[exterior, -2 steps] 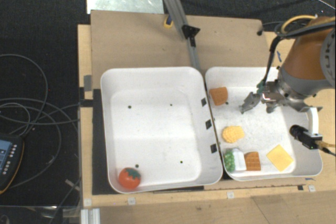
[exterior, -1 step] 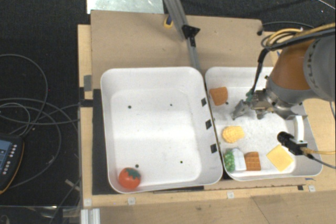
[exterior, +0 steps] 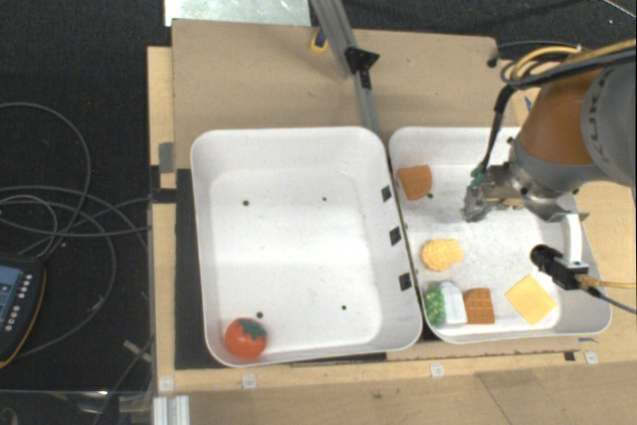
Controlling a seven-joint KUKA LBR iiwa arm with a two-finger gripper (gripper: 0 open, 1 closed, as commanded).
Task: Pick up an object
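Below-left of the grey two-finger gripper [exterior: 476, 206], near it, lies a yellow knobbly corn piece [exterior: 442, 255] in the right white bin [exterior: 597, 314]. Whether the gripper is apart or together cannot be told.

The bench [exterior: 428, 75] under my arm is bearing two white bins, the left bin [exterior: 299, 154] touching the right bin [exterior: 448, 142].

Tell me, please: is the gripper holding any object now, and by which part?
Nothing is seen held. The gripper hangs over bare floor of the right bin, apart from the orange block and the yellow corn.
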